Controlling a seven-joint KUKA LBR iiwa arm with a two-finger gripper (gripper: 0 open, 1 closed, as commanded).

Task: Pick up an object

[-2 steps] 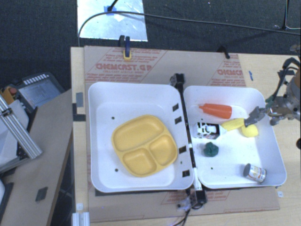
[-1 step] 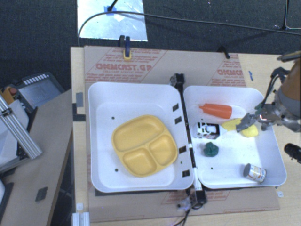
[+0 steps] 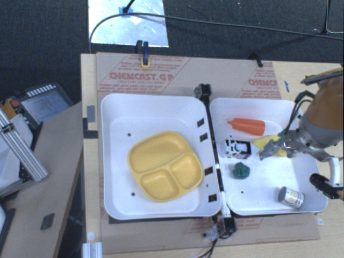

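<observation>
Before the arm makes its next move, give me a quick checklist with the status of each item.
1. Tool over the right bin: ok.
2. Yellow object beside the tool tip: ok.
3. Object gripped: cannot tell.
4. Orange carrot, green lump and small can apart from the tool: ok.
5. Yellow divided plate lies in the left bin, away from the arm: ok.

Left bin (image 3: 115,144): holds the yellow divided tray (image 3: 164,165).
Cardboard sheet (image 3: 161,74): under both bins, printed red.
Yellow clamp (image 3: 145,55): at the sheet's far edge.
Metal plate (image 3: 129,12): on dark floor beyond my tabletop (image 3: 86,79).
</observation>
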